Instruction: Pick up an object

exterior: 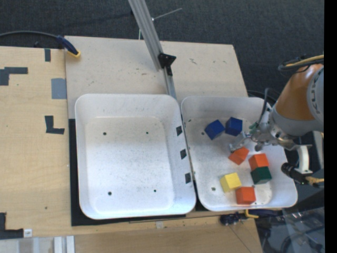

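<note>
Camera view: left bin (89, 115) bare-floored, blocks clustered in right bin (210, 109), jaws' opening can't be told.
Orange block (238, 155) lies mid-bin, just beside gripper (251, 137); best to centre over it, clear of blue blocks (214, 129), then close.

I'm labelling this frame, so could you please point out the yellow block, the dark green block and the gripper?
yellow block (230, 181): camera view, its top face.
dark green block (261, 175): camera view, its top face.
gripper (247, 139): camera view, between its fingertips.
</note>
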Robot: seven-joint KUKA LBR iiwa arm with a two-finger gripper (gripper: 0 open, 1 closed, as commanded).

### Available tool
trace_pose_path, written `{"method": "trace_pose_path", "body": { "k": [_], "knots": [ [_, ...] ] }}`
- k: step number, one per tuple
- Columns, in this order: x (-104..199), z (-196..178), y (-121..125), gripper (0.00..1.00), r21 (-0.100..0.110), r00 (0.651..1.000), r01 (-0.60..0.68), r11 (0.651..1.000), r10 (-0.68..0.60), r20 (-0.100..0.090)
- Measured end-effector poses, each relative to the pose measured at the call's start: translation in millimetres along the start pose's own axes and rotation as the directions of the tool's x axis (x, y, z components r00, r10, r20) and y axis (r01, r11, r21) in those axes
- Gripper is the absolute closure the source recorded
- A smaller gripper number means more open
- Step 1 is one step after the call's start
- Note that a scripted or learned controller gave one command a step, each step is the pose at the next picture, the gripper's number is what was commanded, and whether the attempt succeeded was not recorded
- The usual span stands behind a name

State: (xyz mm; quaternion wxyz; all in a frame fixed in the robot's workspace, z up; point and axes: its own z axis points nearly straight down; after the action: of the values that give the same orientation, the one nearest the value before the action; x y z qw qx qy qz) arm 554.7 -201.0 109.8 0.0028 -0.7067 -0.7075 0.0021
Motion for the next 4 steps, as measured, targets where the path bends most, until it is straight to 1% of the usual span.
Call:
{"method": "trace_pose_path", "body": {
  "k": [1, 2, 3, 4],
  "knots": [
    [0, -14, 1, 1.0, -0.004, 1.0, 0.001, 1.0, -0.001, 0.001],
    [5, -74, 8, 1.0, -0.012, 1.0, 0.001, 1.0, -0.001, 0.003],
    [5, -127, 9, 1.0, -0.012, 1.0, 0.001, 1.0, -0.001, 0.003],
    [51, -124, 19, 1.0, -0.007, 1.0, 0.005, 1.0, -0.005, 0.0]
  ]
}}
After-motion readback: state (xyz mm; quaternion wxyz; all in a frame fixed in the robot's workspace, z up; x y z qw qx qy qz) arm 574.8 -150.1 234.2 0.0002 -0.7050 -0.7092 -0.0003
